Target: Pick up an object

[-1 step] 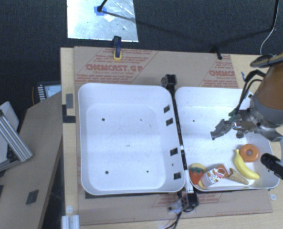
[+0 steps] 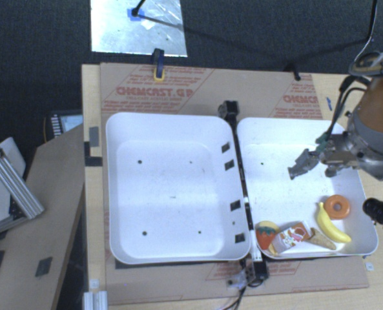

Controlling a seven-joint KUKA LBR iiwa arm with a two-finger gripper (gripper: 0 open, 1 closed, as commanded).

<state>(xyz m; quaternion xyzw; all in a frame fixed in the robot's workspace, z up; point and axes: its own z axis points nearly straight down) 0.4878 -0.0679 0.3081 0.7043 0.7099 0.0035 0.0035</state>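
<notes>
nearest the lens, along the front edge of the right bin, lies the whole pile of candidates: a red-orange round fruit in the front-left corner, a small printed packet touching it, a tan wedge-shaped piece just beside that, a banana curving up toward the right wall, and an orange ring-shaped item just behind the banana.

the gripper hangs over the bare middle of that bin, well apart from the pile, with nothing between its fingers (they look slightly parted, though the dark tips blur together and i would not swear to how wide).

risks, as i judge them: everything is crowded against the front and right walls, so a descent there could clip the rim or land 1 finger on a neighbour, shoving things instead of grasping. the banana and round fruit are curved and may roll or squirt out of a pinch; the flat packet offers little to grip. dropping straight down from its present spot would close on bare floor.

the left bin shows only its white floor with a few small dark dots. both bins sit side by side on a printed board over the worktop.
</notes>
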